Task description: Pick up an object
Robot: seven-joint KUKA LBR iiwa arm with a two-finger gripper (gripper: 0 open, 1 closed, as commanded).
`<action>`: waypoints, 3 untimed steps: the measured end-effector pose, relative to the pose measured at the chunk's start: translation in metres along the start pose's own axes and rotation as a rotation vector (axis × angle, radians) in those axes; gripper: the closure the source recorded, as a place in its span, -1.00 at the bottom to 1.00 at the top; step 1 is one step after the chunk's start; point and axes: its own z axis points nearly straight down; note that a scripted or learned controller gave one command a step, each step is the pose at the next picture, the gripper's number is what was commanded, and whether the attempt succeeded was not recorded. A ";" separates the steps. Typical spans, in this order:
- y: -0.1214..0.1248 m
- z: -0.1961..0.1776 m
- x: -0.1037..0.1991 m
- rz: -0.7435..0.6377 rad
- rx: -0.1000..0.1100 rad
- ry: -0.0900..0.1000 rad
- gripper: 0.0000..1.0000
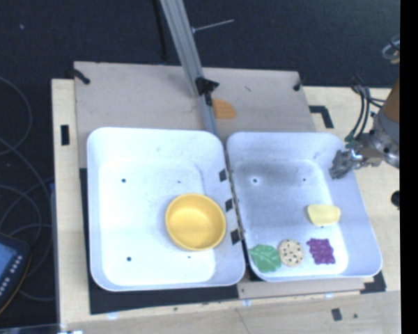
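Note:
A yellow bowl (195, 221) sits in the left bin (111, 186), near its right wall. In the right bin (285, 172) lie a pale yellow piece (323, 214), a purple grape-like piece (322, 250), a round cookie (290, 252) and a green leafy piece (265, 257), all near the front. My gripper (341, 164) hangs at the right bin's upper right corner, well apart from all of them. Nothing shows between its fingers.
A slanted metal rail (184, 47) runs from the top down to the gap between the bins. An orange spot (223, 109) lies on the board behind them. Cables trail over the floor at left, and a tablet (0, 270) sits at the lower left.

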 end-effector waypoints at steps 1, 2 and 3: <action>-0.007 -0.004 0.050 -0.003 0.006 0.004 1.00; -0.007 -0.016 0.099 -0.005 0.006 0.005 1.00; -0.002 -0.009 0.147 -0.004 0.007 0.004 1.00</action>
